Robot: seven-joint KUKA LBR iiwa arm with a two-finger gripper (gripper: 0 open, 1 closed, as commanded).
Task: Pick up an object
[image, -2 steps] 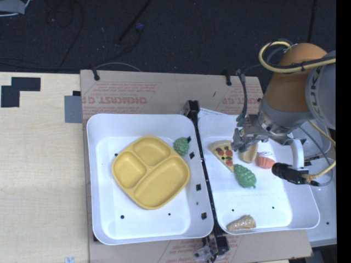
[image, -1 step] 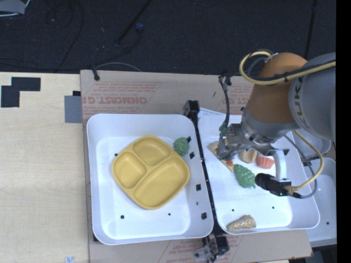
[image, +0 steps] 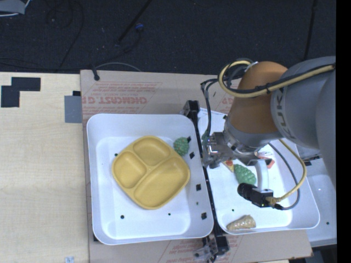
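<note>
Green toy (image: 244, 174) in right bin (image: 296, 215), beside claw (image: 215, 156).

Robotics lab: grey arm (image: 307, 108), twin white bins (image: 98, 147), loose cables (image: 131, 29).

One fixed camera looks down at a slant from above the desk (image: 38, 163), near enough that the two white bins, left bin (image: 101, 201) and right bin (image: 299, 212), span the lower frame. Dark floor lies along the top. The arm (image: 296, 108) enters from the right.
</note>
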